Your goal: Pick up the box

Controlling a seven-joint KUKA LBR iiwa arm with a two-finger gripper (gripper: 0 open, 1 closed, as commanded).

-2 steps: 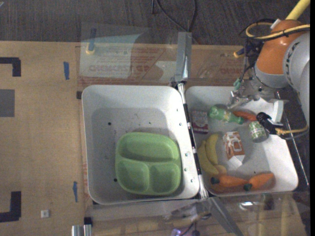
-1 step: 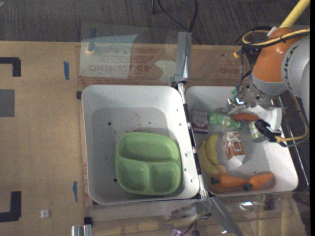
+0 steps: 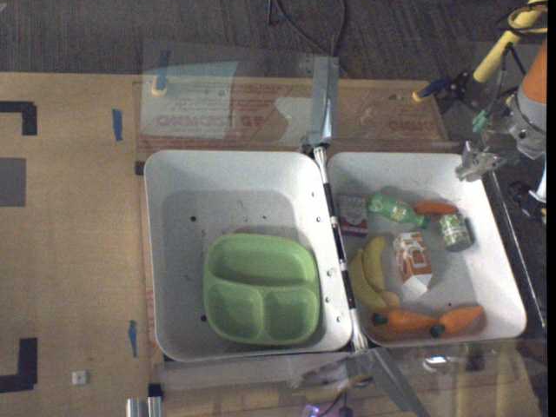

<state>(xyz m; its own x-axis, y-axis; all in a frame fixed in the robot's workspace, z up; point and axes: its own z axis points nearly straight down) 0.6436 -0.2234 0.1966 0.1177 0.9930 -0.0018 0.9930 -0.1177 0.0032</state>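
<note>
Camera view: approach step. Tool (image 3: 476, 160) hovers at right bin's (image 3: 512, 272) far right corner, finger state indeterminate. Next: travel over and descend onto juice box (image 3: 413, 257) mid-bin, beside the bananas (image 3: 372, 274).

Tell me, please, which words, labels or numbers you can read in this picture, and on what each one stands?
None can be read with certainty.
Clear sheet behind the bins: reddish lettering, mirrored and blurred.
Box: orange and white print, too small.
Packet: dark label, blurred.
Can: green label, too small.
</note>
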